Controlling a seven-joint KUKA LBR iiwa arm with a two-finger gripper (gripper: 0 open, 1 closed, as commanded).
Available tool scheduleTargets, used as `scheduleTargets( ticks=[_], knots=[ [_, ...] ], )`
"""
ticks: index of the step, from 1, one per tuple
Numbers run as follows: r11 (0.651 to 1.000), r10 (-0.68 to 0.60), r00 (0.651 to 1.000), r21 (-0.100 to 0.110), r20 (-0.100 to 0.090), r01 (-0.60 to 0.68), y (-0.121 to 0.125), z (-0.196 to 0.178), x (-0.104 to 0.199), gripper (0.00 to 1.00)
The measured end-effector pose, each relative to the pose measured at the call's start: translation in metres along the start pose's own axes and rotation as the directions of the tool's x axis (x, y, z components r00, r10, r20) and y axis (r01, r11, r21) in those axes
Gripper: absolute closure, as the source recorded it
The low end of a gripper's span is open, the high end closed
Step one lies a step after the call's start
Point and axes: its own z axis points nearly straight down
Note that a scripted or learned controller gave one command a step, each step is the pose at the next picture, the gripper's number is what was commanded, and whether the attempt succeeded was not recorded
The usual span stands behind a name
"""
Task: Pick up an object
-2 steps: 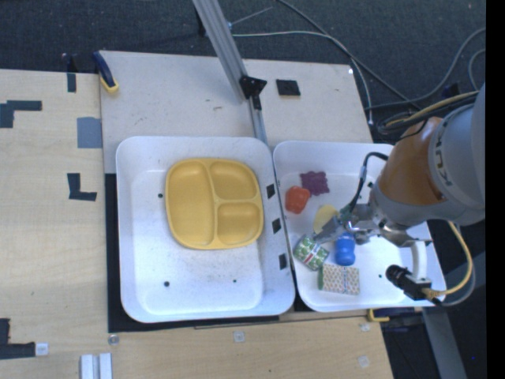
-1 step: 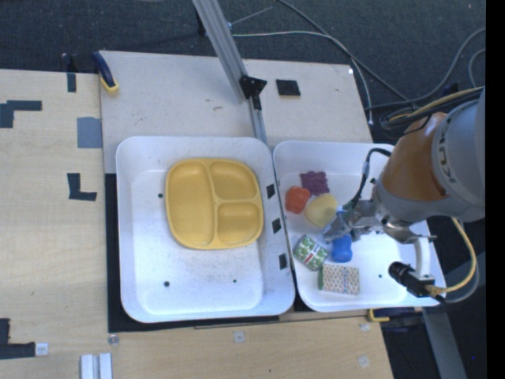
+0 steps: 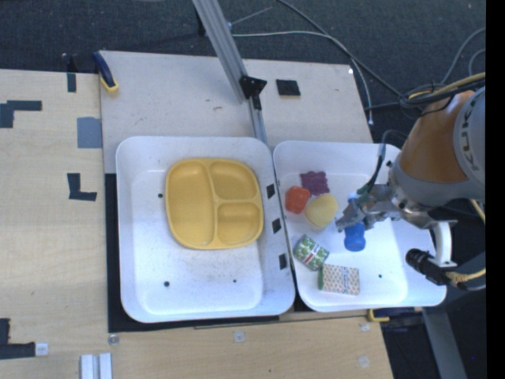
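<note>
The right bin holds a purple grape bunch, an orange-red round fruit, a yellow lemon-like fruit, a green and white packet, a patterned pink and green pouch and a blue object. My gripper hangs over the bin's middle, just right of the yellow fruit and directly above the blue object. Whether the blue object sits between the fingers is hidden from this angle.
The left bin carries a yellow divided plate. A metal pole slants across the back of the bench. The arm's orange wrist looms over the right bin's far right side.
</note>
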Motion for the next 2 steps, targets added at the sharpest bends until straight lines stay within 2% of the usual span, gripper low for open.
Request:
scheduleTargets(
  ticks=[1,2],
  knots=[
    [1.000,0.000,1.000,-0.002,0.000,0.000,0.001,-0.050,0.000,1.00],
    [1.000,-0.006,1.000,0.002,-0.003,0.006,0.013,-0.057,0.062,1.00]
  ],
)
